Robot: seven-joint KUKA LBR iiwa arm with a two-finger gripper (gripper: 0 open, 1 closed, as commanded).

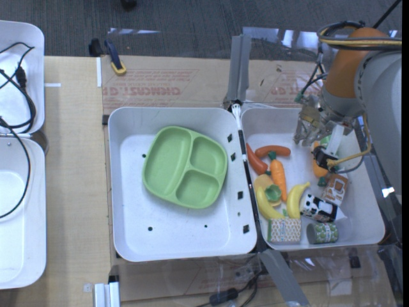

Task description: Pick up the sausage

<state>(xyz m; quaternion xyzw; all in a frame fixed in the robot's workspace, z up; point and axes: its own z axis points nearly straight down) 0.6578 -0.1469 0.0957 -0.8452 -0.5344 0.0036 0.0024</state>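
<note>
The red-orange plastic sausage (pixel 273 151) lay in the right white bin (pixel 367 232), just above the orange toy carrot (pixel 278 173) and well apart from the green three-part plate (pixel 185 167) in the left bin. The hand (pixel 309 135) hovered just right of the sausage, fingers spread, pinching nothing.

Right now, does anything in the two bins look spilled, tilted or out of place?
Nothing stands out. The green plate lies flat in the left bin; the sausage, carrot and bananas lie loosely piled in the right bin.
</note>
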